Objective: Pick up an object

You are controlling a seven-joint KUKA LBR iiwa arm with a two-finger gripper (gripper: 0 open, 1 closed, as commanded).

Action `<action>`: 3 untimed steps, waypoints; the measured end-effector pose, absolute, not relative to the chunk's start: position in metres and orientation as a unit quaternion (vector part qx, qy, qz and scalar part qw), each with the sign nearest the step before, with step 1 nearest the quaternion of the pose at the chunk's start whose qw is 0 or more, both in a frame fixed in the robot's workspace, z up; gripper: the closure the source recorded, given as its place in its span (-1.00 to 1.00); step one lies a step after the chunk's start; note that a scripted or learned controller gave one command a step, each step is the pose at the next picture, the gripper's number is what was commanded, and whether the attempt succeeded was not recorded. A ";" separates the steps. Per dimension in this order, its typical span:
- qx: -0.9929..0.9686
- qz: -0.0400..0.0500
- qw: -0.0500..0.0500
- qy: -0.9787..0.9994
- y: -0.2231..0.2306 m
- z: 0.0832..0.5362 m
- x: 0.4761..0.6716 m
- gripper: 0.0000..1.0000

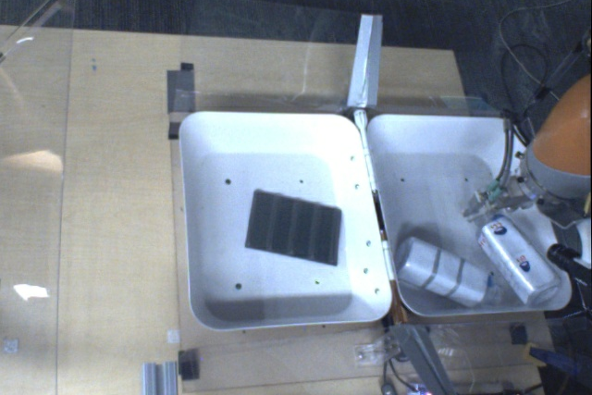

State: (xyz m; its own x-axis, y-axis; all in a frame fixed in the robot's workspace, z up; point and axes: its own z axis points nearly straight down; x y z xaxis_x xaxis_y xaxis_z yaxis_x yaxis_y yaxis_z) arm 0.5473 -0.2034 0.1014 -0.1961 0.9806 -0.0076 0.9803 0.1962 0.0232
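On the bench you have two shallow white bins set side by side, their inner rims touching along a narrow seam. Look first at the left bin (199, 199): a dark ribbed rectangular pad (293, 227) lies flat on its floor, a little right of centre and turned slightly off square to the walls, apart from every side.

Your candidates for picking sit in the right bin (435, 139), toward its near wall. A grey cylinder (442, 271), banded by lighter rings, lies on its side along the near-left part of the floor. Just to its right you will see a silvery tube-shaped container (514, 260) with a white label bearing red and blue marks, also lying down, slanting from the middle of the bin toward the near-right corner. The two lie close at their near ends; whether they actually touch is hard to judge from this angle.

At the far right the arm (566, 143) comes in over the bin's right rim, its orange band showing above the wrist. The gripper (492, 199) hangs low at the upper end of the silvery container, just above or against its top. Its tip is a small tangle of metal and glare, so you cannot tell how it is set or whether anything is caught in it.

Behind the bins, a grey upright bar (366, 60) rises from the seam.
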 end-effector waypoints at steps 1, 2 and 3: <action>0.634 0.006 0.010 0.773 -0.204 0.101 0.547 -1.00; 0.619 0.006 0.017 0.786 -0.207 0.095 0.536 -1.00; 0.618 0.008 0.021 0.786 -0.207 0.107 0.539 1.00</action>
State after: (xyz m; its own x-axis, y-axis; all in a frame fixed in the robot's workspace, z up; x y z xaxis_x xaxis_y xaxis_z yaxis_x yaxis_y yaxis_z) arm 0.5386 -0.2070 0.1074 -0.2349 0.9717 -0.0232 0.9711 0.2357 0.0389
